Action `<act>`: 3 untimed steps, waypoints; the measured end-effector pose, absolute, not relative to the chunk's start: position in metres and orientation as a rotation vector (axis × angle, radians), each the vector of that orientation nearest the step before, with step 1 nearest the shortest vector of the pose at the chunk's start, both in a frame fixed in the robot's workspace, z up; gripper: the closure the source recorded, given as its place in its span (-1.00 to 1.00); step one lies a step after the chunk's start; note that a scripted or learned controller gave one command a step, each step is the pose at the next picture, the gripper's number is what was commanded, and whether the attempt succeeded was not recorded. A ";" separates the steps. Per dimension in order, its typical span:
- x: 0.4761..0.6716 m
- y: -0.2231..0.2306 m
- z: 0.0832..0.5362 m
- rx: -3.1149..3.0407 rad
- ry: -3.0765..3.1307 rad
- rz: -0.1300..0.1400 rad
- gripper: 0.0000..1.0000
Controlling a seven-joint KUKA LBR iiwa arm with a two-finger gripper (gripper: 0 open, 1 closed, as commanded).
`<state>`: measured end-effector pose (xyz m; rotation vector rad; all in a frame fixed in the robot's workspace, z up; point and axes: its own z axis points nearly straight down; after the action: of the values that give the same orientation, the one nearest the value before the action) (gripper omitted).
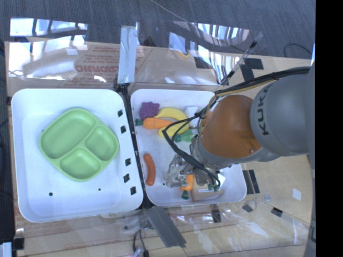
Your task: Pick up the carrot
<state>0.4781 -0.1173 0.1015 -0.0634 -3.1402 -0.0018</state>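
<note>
1. Reaching in from the right of the frame, the grey arm with its orange band hangs over the right bin.
2. Left bin holds a green divided plate.
3. Jaws sit low in the right bin's lower middle; whether they are released or clenched cannot be told.
4. Yellow banana lies at the bin's top, purple grapes beside it.
5. Carrot lies just below the grapes, touching the banana, apart from the jaws.
6. Red sausage lies near the bin's left wall.
</note>
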 end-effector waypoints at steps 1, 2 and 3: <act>0.479 -0.177 0.241 0.180 -3.148 0.010 1.00; 0.491 -0.171 0.153 0.862 -3.018 -0.005 1.00; 0.492 -0.138 0.113 1.303 -2.856 -0.006 1.00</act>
<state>0.4921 -0.1383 0.1128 1.3031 -2.8560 -0.0058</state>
